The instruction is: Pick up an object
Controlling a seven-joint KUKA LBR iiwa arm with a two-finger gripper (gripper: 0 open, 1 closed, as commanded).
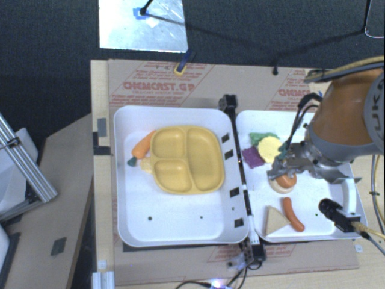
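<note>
Pincer point(283, 172) position: low in the right bin point(313, 224), directly over a round orange-and-cream toy food piece point(284, 183); whether it grips the piece cannot be told. That piece lies near the bin's centre, partly covered by the pincer. Just left of it lie a yellow piece point(269, 147), a purple piece point(252, 157) and a green piece point(258, 137). Nearer the front lie an orange sausage point(293, 214) and a cream wedge point(276, 221). The left bin point(174, 227) holds a yellow divided plate point(183, 159) with a toy carrot point(142, 146) beside it.
</note>
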